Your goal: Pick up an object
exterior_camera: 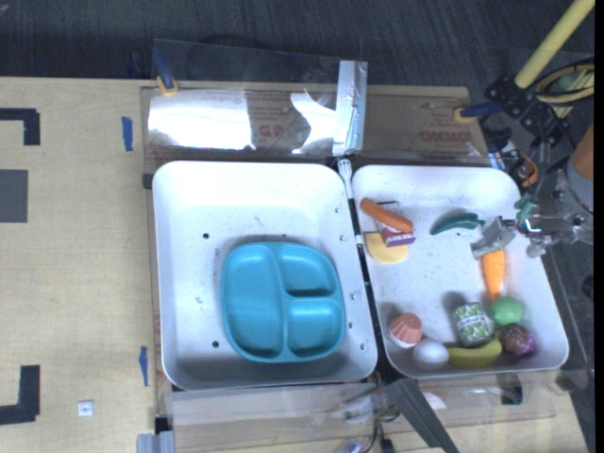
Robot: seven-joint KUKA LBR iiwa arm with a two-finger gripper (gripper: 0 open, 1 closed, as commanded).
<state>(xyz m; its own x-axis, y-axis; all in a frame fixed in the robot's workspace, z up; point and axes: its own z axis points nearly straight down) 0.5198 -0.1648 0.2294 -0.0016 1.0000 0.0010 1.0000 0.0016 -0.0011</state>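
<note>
No writing is readable. The gripper (pixel 494 237), fingers' state impossible to tell, hangs just above the toy carrot (pixel 494 273) in the right bin (pixel 429 189).

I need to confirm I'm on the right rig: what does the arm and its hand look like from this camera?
The hand is small, grey and metallic, reaching in at the right bin's right edge. Behind it sit dark brackets and a tangle of black and yellow cables, with an orange patch at the frame's edge. A yellow rod runs diagonally above.
</note>
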